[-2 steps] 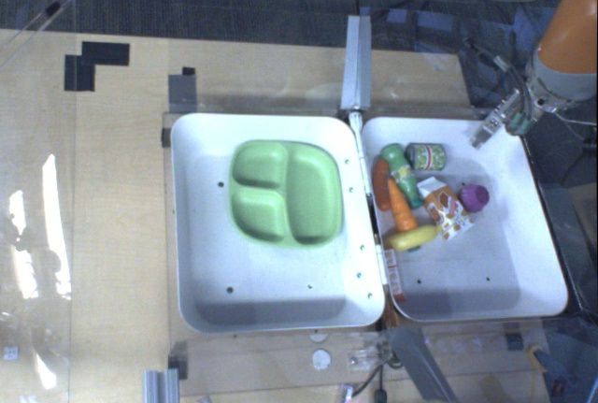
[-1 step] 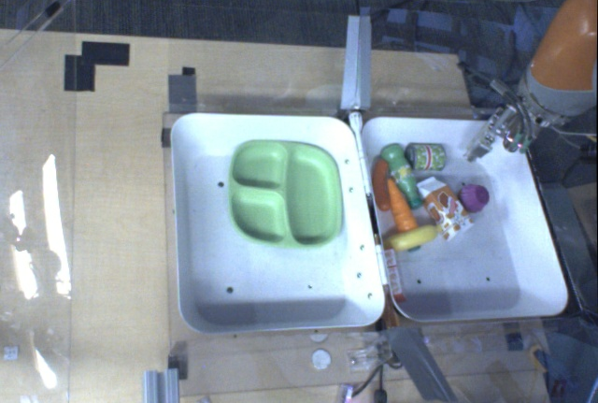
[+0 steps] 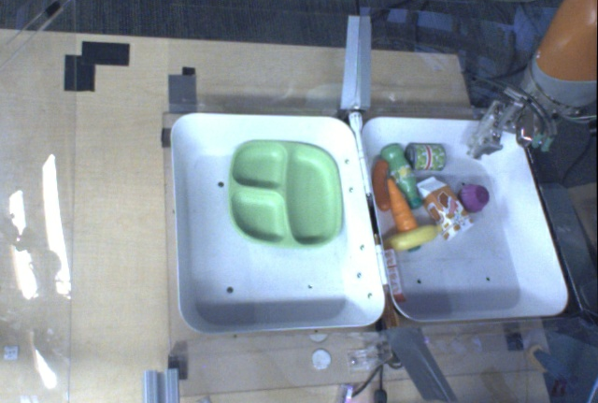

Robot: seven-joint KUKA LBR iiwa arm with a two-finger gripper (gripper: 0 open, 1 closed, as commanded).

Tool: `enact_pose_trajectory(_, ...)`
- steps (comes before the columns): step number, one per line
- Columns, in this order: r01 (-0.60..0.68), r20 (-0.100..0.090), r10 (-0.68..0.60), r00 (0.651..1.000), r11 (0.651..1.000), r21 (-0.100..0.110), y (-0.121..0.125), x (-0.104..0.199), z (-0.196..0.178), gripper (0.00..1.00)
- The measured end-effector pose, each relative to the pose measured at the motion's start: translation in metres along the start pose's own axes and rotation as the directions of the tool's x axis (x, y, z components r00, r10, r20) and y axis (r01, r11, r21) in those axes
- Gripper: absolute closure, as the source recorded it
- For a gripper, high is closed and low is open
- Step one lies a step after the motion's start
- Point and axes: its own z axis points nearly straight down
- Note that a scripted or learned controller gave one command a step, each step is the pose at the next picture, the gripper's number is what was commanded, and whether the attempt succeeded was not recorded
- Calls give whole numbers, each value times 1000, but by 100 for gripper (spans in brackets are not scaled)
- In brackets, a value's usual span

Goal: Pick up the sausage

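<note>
one sausage (image 3: 380, 184), a short reddish-brown cylinder with rounded ends and a smooth, slightly glossy skin, lies in the right bin (image 3: 505, 289) close against its left wall, running roughly along that wall. it is the outermost piece of a small heap, so the wall hems it on one side and the neighbours crowd the other. that probably leaves little room to come down astride it.

just beside it lies a carrot (image 3: 403, 210), brighter orange and tapering. above the carrot sits a green bottle-like piece (image 3: 399, 167), and a small tin (image 3: 426, 156) with a printed label rests on its side. a yellow banana (image 3: 413, 238), curved and matte, lies below the carrot. a little printed carton (image 3: 448, 211) and a purple rounded item (image 3: 475, 197) sit further right. all look like hard plastic toy food, light and likely to skid on the slick white floor.

the gripper (image 3: 490, 136) hangs near the bin's upper right corner, well apart from the sausage; whether it is released or clenched cannot be told at this size.

the left bin (image 3: 201, 289) holds a pale green divided plate (image 3: 286, 194).
</note>
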Motion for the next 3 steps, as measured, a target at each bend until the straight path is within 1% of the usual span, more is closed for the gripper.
enact_pose_trajectory(1,270,1,-270,963,963,-1,-4,3,-19,100)
enact_pose_trajectory(2,517,1,-517,856,856,-1,-3,3,-12,100)
enact_pose_trajectory(3,792,4,-792,611,611,1,1,-8,-22,100)
